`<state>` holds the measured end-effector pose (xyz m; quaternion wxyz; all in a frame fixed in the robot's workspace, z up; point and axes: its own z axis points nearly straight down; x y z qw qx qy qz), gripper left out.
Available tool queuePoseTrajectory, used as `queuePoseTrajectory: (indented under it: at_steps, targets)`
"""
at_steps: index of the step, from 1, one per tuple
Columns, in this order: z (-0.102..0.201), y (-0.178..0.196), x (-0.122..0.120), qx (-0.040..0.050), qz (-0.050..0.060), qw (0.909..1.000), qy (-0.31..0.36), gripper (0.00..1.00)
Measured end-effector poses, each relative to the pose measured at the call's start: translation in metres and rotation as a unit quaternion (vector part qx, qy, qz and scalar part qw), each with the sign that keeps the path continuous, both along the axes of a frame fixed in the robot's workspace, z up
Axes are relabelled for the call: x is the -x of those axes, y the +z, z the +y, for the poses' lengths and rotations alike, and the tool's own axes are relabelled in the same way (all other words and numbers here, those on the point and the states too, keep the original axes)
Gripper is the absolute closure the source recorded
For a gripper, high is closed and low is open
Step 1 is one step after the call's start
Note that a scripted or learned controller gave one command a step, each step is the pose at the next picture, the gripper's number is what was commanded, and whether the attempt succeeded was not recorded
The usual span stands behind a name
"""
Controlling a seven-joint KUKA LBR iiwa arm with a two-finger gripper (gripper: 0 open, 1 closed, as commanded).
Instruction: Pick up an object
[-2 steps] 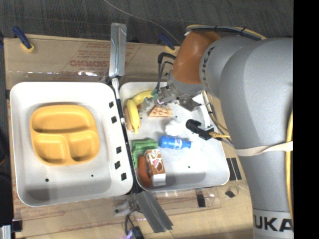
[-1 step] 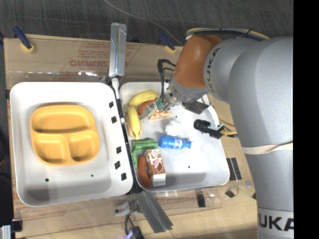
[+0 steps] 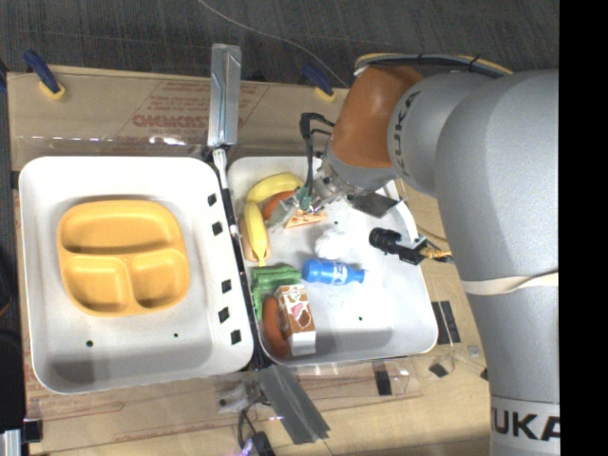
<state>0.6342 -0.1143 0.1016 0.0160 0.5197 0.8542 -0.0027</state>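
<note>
1. The desk (image 3: 114, 103) carries two white bins side by side; the left bin (image 3: 47, 350) fills the left half of the frame and the right bin (image 3: 399, 335) sits at centre.
2. A yellow tray (image 3: 122, 255) with three compartments lies in the left bin, well apart from the arm.
3. The arm (image 3: 475, 160) comes in from the right of the frame and covers the upper right corner of the right bin, its orange band (image 3: 366, 126) above the bin's top edge.
4. The hand (image 3: 318, 198) hangs low over the upper part of the right bin, just beside the banana; whether it is wide or narrow cannot be told from this view.
5. The banana (image 3: 256, 207) curves along the bin's upper left, yellow, its lower end against the left wall.
6. A small orange and white packet (image 3: 304, 218) lies right under the hand, touching the banana's inner curve.
7. A white lump (image 3: 330, 245) sits just below the packet.
8. A blue bottle (image 3: 332, 274) lies on its side at the bin's middle, its white cap pointing right.
9. A green thing (image 3: 271, 278) lies left of the bottle, by the wall.
10. A small carton (image 3: 296, 316) with red and white print rests at the lower left, on a brown-red thing (image 3: 273, 323).
11. A black part (image 3: 394, 243) sticks out of the arm at the bin's right side.
</note>
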Motion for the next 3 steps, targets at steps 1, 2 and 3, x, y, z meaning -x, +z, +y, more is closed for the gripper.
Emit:
queuePoseTrajectory:
  at_steps: [1, 2, 3]
  targets:
    - [0.049, 0.093, -0.008, -0.0095, 0.010, 0.9989, 0.044, 0.00]
    - [0.007, 0.000, -0.021, -0.0108, 0.016, 0.9990, -0.040, 0.00]
    - [0.007, -0.006, -0.016, -0.0107, 0.008, 0.9962, -0.085, 0.00]
